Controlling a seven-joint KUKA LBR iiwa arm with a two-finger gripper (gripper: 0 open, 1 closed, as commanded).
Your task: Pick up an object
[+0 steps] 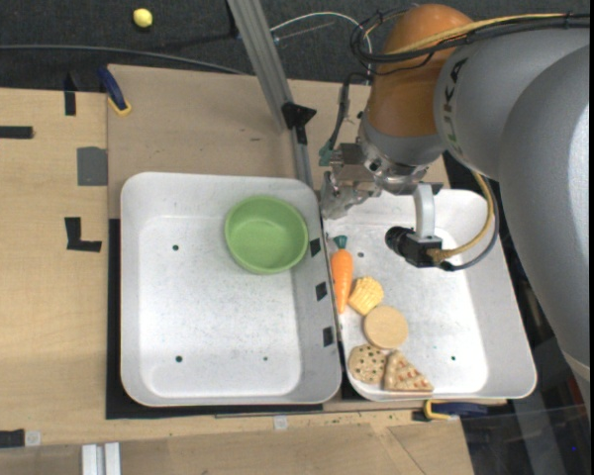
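Wooden desk (40,265), two white bins, and our pincer (339,198) hovers at the right bin's (475,354) far-left corner, state we cannot tell, approach under way: next we drop onto the toy carrot (343,273) just below.

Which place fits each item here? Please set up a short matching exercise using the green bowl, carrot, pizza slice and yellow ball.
Items:
1. green bowl
2. carrot
3. pizza slice
4. yellow ball

Places:
A. near the front edge of the right bin
B. on the dark surface beyond the bench
C. in the left bin, toward its far right corner
D. beside the divider, inside the right bin

Pairs: 1-C, 2-D, 3-A, 4-B
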